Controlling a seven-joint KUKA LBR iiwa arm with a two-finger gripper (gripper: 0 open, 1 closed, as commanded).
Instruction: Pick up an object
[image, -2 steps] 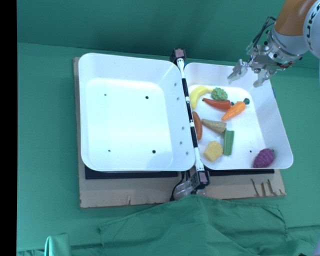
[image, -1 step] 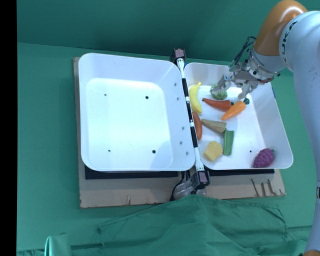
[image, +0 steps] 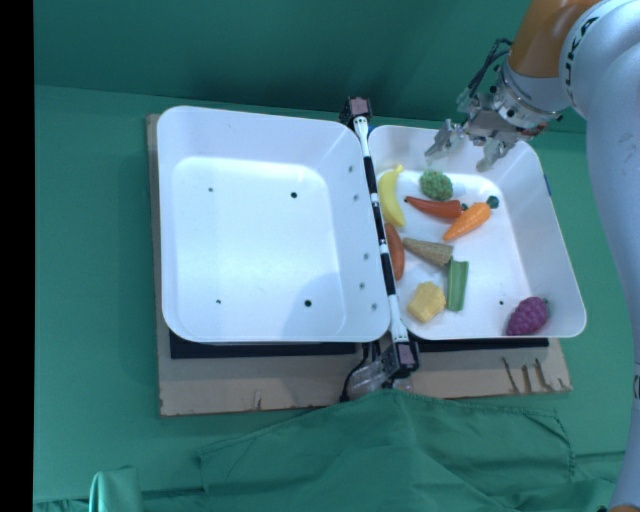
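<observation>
- While the gripper hangs over the far edge of the right bin, every toy food lies nearer the camera than it does.
- Nearest, a purple grape bunch sits in the bin's near right corner, well apart from the fingers.
- A yellow corn piece and a green stalk lie just beyond, close together.
- Further back, an orange carrot and a red chili lie mid-bin, with a banana by the divider.
- The green broccoli lies just below the gripper, apart from it.
- The fingers are spread, gripping nothing.
- The left bin lies beside it.
</observation>
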